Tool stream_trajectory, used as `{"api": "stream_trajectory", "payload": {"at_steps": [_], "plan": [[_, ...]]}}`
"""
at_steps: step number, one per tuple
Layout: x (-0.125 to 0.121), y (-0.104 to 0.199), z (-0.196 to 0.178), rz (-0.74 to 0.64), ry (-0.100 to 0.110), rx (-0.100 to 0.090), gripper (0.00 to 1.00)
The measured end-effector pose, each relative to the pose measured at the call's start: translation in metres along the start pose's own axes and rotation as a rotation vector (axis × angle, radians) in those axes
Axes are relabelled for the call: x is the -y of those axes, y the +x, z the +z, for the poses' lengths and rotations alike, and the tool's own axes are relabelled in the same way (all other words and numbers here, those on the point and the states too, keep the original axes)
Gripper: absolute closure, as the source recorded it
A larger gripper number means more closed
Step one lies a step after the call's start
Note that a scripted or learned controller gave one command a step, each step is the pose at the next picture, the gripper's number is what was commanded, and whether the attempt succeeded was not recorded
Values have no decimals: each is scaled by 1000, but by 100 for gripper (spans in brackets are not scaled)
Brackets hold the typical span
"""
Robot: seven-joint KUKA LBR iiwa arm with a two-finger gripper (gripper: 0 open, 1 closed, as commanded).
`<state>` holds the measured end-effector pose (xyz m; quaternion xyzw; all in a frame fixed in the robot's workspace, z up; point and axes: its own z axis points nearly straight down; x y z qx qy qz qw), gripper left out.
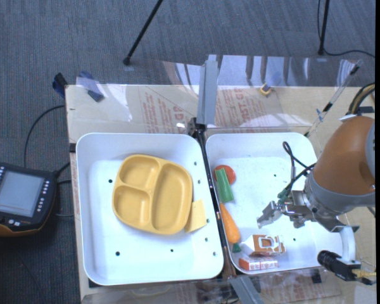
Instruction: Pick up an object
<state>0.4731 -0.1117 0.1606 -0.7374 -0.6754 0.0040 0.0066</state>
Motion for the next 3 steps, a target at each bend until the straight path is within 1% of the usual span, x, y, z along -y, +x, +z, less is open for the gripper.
{"api": "stream_trajectory", "payload": {"at_steps": [1, 2, 3], "plan": [[-1, 19, 75, 11, -11, 4, 0], [-27, 56, -28, -219, -15, 3, 0], [-22, 97, -25, -97, -10, 3, 0]]}}
